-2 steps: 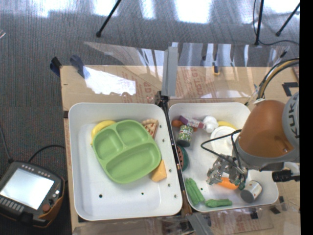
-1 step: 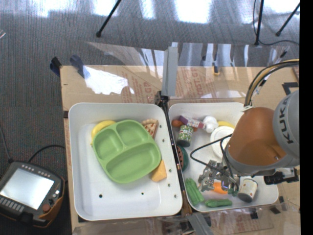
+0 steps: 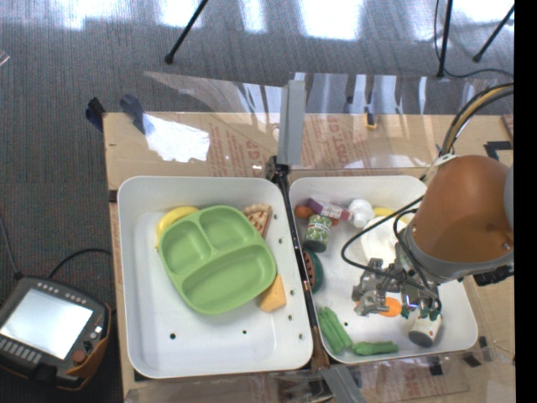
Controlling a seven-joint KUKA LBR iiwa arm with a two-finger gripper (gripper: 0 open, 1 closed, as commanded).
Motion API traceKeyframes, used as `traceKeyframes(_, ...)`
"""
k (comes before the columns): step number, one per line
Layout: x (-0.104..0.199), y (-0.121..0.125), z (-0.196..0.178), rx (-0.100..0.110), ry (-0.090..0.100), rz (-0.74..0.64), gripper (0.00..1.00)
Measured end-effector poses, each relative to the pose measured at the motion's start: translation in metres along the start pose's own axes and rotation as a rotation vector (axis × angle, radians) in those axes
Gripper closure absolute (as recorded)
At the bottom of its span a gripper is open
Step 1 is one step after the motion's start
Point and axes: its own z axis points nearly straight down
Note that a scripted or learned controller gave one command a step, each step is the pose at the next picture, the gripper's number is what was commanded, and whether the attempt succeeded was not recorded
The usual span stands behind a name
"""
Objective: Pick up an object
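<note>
Your claw (image 3: 384,302) sits low in the right bin (image 3: 466,326); an orange piece (image 3: 389,307) shows at its fingertips, though you cannot tell if they clamp it. Green beans (image 3: 336,329) lie to its left. Far left, the other bin (image 3: 143,334) holds a green tray (image 3: 216,259).

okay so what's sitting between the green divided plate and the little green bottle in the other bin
In the camera view, between the green divided plate and the green bottle sit a pizza slice and the two bins' adjoining rims.
</note>
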Motion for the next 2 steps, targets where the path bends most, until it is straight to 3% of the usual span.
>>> traceKeyframes(1,-0.067,-0.032,0.075,-0.001,0.011,-0.046,1.00)
traceKeyframes(2,-0.048,-0.018,0.063,-0.003,0.004,-0.505,1.00)
